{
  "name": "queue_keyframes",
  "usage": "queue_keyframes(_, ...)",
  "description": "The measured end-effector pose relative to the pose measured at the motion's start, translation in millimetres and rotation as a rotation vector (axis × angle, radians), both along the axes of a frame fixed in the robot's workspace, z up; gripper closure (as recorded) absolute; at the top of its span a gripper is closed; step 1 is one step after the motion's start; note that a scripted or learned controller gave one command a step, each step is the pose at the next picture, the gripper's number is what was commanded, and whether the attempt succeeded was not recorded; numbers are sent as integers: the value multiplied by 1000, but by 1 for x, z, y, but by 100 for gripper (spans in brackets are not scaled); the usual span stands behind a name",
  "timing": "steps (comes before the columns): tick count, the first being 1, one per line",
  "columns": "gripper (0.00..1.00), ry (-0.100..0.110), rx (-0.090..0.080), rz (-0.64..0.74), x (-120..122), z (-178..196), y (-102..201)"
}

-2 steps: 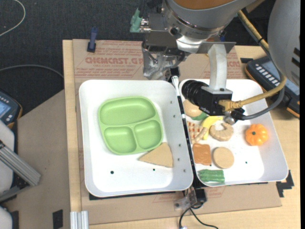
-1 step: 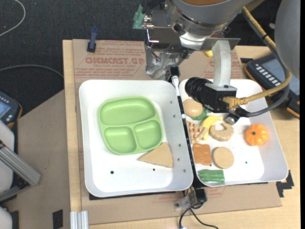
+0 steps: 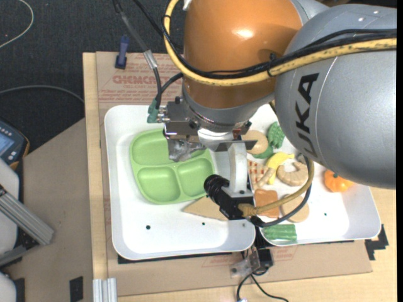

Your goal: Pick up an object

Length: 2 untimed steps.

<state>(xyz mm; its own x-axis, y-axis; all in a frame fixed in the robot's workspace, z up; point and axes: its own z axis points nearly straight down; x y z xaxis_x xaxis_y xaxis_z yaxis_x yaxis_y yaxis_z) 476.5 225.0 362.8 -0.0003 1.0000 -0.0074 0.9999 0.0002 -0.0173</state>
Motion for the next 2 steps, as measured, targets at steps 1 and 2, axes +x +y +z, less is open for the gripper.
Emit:
queue_keyframes(1, 100, -16, 4, -7, 85, -46, -39)
queue_keyframes(2, 100, -8, 5, 3, 109, -185, 1)
